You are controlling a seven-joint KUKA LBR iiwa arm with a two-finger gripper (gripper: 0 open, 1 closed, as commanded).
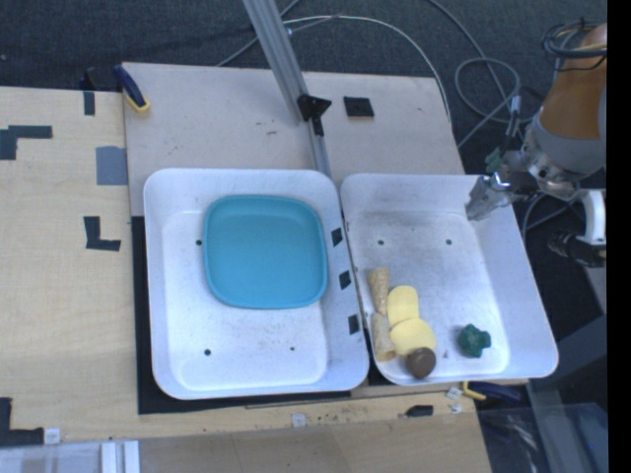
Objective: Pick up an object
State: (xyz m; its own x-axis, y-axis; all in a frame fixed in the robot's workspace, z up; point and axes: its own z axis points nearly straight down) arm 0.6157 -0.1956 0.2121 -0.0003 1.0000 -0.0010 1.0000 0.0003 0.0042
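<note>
A robotics lab: taped bench (59,264), loose cables (394,28), white bins (168,264).

Metal pole (286,62) slants beside black cables (394,28).

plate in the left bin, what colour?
Light blue; the plate lies flat in the left bin, clearest in the camera view.

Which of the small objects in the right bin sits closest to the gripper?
The green object, alone by the right bin's near right corner. The yellow pieces and brown ball cluster further left of the gripper.
</note>
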